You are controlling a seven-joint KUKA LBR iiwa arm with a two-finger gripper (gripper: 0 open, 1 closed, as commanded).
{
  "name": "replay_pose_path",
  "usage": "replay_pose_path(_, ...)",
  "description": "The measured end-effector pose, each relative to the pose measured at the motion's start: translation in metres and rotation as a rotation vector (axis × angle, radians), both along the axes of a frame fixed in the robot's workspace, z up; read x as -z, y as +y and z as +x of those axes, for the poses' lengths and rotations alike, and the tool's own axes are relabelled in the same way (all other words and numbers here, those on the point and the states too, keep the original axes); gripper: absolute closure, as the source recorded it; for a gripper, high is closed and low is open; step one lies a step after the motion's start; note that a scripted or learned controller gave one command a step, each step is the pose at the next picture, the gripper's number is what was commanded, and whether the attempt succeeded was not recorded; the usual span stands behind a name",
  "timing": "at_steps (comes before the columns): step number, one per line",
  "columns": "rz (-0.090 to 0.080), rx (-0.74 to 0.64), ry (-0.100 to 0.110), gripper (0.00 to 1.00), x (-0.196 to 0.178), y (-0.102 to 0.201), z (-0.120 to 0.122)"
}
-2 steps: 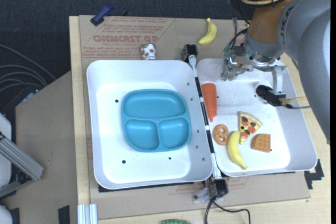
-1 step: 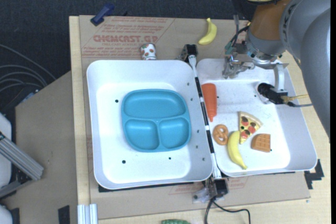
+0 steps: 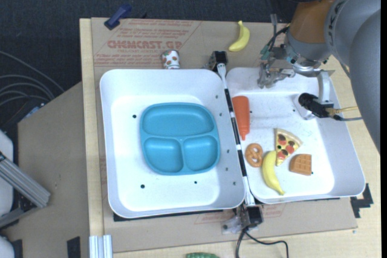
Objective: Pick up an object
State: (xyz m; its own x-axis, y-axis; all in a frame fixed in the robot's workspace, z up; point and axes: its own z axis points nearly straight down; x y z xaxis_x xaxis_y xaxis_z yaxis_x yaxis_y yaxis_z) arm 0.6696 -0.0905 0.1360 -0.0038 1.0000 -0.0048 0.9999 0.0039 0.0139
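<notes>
Right bin [image 3: 338, 160]: carrot [image 3: 242, 115] at left wall, pretzel [image 3: 253, 154], banana [image 3: 270, 173], pizza slice [image 3: 286, 143] and waffle piece [image 3: 301, 164] toward the near side. Left bin [image 3: 121, 130]: blue divided plate [image 3: 179, 137]. Tool [image 3: 273, 77] low over the right bin's far end, nothing seen in it, finger state cannot be told; second banana [image 3: 239, 38] on the surface [image 3: 145, 39] beyond.

Right bin [image 3: 338, 148], contents: orange carrot [image 3: 242, 115], lengthwise against the 9 o'clock wall; brown pretzel [image 3: 253, 154] at 7 o'clock; yellow banana [image 3: 271, 172], curved, at 6 o'clock, touching the pretzel; pizza slice [image 3: 286, 144], centre; waffle piece [image 3: 300, 164] just beside it at 5 o'clock
</notes>
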Motion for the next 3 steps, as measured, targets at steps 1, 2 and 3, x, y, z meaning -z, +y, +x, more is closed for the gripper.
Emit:
replay_pose_path(1,0.0,0.0,0.001,0.0,0.0,0.0,0.0)
replay_pose_path(2,0.005,0.005,0.017,0.0,0.052,-0.058,-0.006)
replay_pose_path(3,0.004,0.004,0.014,1.0,0.041,-0.058,-0.005)
